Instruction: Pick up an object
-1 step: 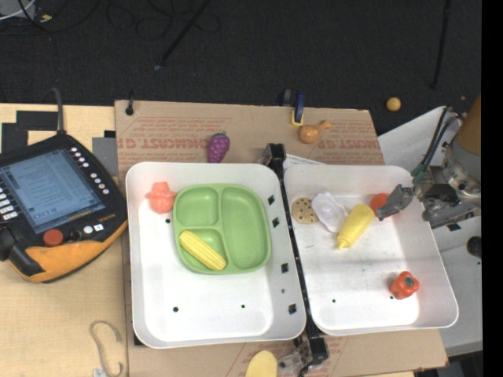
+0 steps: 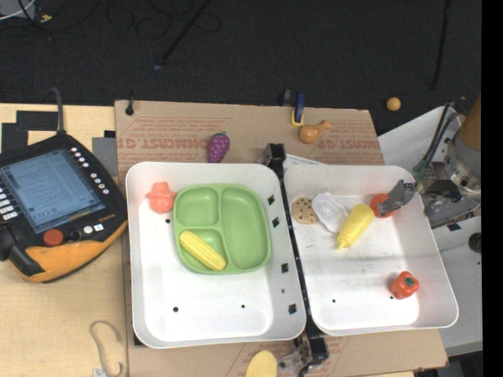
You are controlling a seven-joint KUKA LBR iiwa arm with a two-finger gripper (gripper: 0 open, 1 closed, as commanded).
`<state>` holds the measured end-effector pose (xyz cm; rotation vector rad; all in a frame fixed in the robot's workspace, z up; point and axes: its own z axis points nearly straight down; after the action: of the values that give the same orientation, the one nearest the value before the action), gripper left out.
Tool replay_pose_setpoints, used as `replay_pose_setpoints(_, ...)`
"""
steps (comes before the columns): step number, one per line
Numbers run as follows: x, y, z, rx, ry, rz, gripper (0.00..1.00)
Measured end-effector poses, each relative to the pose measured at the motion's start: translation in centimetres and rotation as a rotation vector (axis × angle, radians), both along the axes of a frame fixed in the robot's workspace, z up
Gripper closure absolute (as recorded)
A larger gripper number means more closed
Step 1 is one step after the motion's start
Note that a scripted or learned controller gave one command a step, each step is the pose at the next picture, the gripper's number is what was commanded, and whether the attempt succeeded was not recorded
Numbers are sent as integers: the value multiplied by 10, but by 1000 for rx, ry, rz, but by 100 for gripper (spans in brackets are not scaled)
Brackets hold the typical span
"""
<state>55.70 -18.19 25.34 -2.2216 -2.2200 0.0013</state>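
pendant: on bench left of bins, well apart from the work; no risk.
left bin: pink toy touching rim of green divided plate; corn cob lying in plate's front-left compartment. Arm is far from these, reach across the divider could clip the bin wall.
right bin: cookie, clear plastic piece and yellow bottle bunched together, touching. Grab here prob. catches 2 things or squeezes bottle out sideways.
red pepper: alone nr front-right, clear all round; safest pick imo.
red item: at right-bin back edge, just beside gripper tip; nr wall, so fingers may hit rim.
gripper: over right bin's right rim, low; can't tell if fingers apart or together. Nothing seen held.
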Motion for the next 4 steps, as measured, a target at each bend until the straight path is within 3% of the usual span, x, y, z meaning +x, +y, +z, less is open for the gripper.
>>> replay_pose_setpoints(2,5,-2,-93,2,5,2,0)
replay_pose_setpoints(3,-5,3,-142,3,6,2,0)
replay_pose_setpoints(4,-5,6,-168,2,4,2,0)
